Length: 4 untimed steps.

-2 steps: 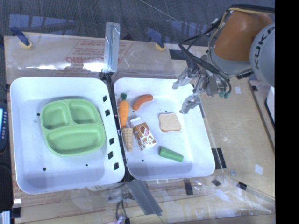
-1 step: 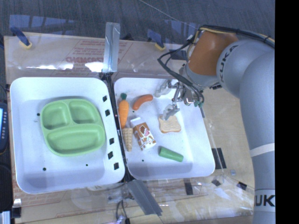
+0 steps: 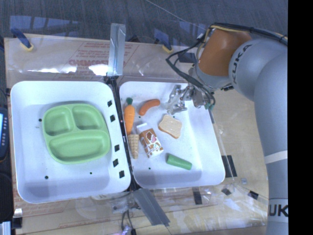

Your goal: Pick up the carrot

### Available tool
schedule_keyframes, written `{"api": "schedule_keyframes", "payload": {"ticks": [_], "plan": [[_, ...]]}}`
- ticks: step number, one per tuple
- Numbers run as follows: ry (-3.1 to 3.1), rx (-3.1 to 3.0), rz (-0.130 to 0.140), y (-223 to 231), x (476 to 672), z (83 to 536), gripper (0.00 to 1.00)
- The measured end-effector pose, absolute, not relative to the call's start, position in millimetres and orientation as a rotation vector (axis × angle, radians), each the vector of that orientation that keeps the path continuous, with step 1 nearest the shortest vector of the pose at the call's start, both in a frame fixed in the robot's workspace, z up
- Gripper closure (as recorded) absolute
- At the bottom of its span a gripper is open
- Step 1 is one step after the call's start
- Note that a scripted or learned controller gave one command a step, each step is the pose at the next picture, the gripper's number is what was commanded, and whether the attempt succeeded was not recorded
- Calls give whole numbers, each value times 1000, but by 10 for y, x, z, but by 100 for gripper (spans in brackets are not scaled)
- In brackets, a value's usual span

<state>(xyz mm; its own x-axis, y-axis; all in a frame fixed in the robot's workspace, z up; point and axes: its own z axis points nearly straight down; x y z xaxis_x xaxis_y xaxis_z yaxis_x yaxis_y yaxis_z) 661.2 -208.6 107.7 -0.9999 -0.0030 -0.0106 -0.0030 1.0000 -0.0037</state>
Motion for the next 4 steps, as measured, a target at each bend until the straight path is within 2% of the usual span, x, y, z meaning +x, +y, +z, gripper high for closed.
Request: {"api": "schedule_keyframes", "payload": {"ticks": [1, 2, 3, 4], "plan": [[3113, -285, -3, -1229, 6608, 2355, 100], [3060, -690, -1, -918, 6578, 2425, 100], [2903, -1186, -3, -610, 6578, 2812, 100], [2668, -1648, -4, -516, 6578, 2791, 100]]}}
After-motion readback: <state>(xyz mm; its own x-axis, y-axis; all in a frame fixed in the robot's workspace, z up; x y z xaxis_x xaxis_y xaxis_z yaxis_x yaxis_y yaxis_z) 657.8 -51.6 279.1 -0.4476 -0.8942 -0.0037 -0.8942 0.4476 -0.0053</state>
